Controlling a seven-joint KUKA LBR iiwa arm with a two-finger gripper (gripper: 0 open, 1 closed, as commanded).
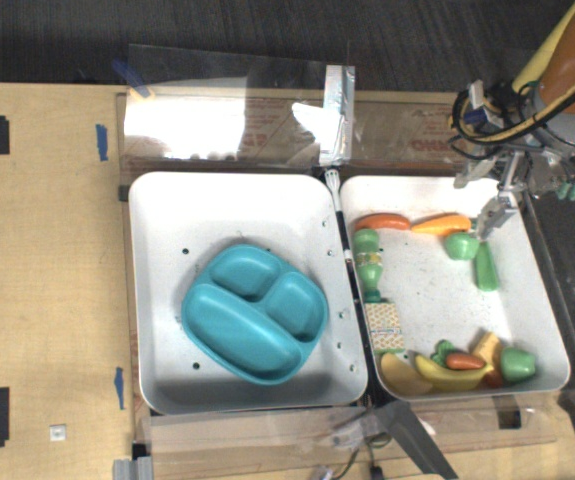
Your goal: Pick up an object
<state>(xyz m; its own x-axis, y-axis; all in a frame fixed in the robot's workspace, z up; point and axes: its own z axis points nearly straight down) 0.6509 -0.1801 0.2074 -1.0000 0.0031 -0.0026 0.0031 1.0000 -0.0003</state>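
Clearly the gripper, upper right, hovers by the carrot; its jaw state I cannot tell. Crowded toys risk a glancing miss.

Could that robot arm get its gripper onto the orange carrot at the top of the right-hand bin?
Probably yes. The gripper hangs just right of the carrot, with nothing lying over the carrot.

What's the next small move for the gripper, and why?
Probably a short descent toward the orange carrot. The gripper sits at the right bin's far corner, just right of the carrot and above the green piece, with nothing seen between its fingers.
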